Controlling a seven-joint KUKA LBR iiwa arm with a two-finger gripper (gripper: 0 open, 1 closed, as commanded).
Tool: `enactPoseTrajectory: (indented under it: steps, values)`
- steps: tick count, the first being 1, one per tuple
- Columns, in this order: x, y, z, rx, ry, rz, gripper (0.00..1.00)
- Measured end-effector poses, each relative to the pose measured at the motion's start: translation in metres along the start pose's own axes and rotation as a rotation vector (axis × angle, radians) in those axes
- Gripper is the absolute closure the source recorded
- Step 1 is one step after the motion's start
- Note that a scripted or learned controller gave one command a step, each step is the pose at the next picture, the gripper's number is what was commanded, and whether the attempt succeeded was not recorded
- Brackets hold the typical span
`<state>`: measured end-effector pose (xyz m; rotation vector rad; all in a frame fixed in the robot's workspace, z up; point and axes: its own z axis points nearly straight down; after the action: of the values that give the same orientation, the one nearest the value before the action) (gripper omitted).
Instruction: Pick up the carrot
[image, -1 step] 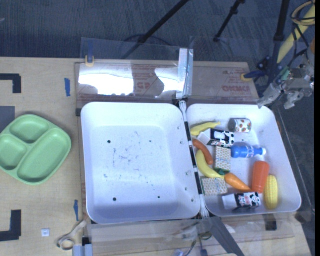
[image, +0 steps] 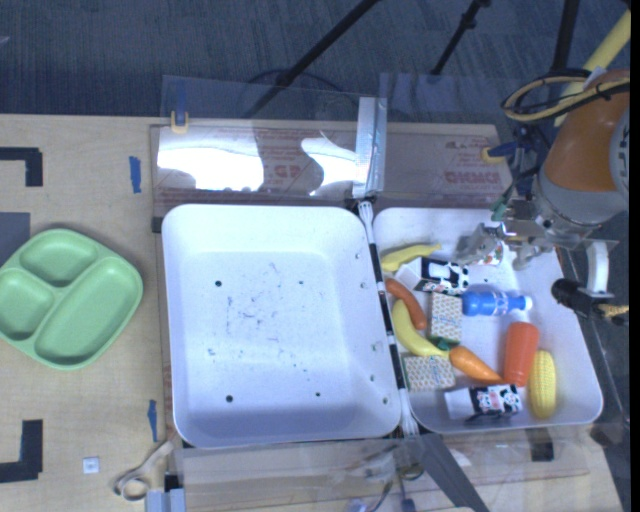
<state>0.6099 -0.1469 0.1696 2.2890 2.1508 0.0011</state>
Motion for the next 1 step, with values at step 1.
enactPoseTrajectory:
  steps: [1]
  values:
    - [0.0437, -0.1248, 0.0076, 0.002, 0.001, -0.128, 0.0]
